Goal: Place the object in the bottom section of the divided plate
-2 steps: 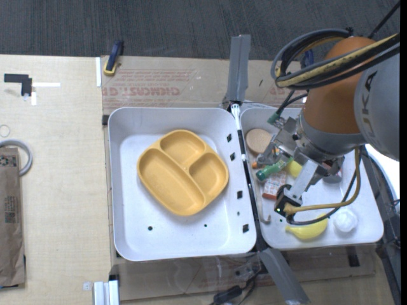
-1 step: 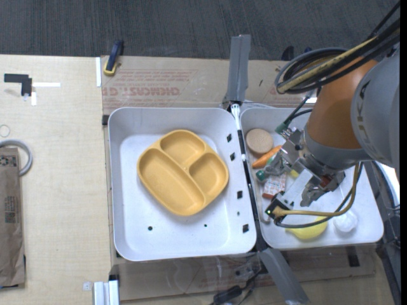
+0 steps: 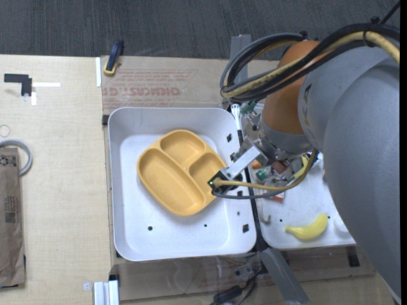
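Yellow-orange plastic divided plate point(image 3: 178, 170) with 3 sections lies tilted in left white bin point(image 3: 127, 234) | yellow plastic banana point(image 3: 308, 227) lies in right white bin point(image 3: 305, 202), near its front edge | jaws point(image 3: 254, 170) hang over the wall between bins; state cannot be told | grey arm point(image 3: 343, 113) reaches in from the right
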{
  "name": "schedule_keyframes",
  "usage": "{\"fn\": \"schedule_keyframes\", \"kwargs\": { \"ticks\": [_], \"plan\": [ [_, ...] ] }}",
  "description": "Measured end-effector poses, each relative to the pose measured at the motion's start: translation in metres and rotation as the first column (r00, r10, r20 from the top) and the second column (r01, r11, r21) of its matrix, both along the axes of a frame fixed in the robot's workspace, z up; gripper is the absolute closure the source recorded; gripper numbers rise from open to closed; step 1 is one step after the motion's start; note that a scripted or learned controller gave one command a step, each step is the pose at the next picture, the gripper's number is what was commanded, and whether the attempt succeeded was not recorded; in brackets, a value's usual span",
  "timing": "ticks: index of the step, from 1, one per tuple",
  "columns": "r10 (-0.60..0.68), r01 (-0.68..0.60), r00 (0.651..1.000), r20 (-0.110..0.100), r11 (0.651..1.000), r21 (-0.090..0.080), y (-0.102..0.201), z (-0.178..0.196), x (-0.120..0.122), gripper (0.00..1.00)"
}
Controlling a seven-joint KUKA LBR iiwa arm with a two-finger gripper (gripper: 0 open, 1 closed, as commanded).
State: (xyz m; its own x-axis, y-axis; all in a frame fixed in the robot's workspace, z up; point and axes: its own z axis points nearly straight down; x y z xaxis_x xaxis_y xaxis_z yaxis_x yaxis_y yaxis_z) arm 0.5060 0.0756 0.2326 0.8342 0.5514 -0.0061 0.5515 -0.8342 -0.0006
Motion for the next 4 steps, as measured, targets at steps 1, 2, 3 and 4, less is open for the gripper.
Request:
{"fn": "schedule_keyframes", "kwargs": {
  "ticks": [1, 2, 3, 4],
  "plan": [
    [-0.093, 0.093, 0.996, 0.002, 0.996, -0.001, 0.049, 0.05, -0.029, 0.0],
    [-0.379, 0.379, 0.925, 0.005, 0.925, 0.0, 0.114, -0.004, -0.028, 0.0],
    [-0.366, 0.366, 0.931, 0.006, 0.931, 0.0, 0.136, 0.017, 0.05, 0.0],
    [-0.372, 0.372, 0.928, 0.006, 0.928, -0.004, 0.134, 0.025, 0.051, 1.0]
  ]
}}
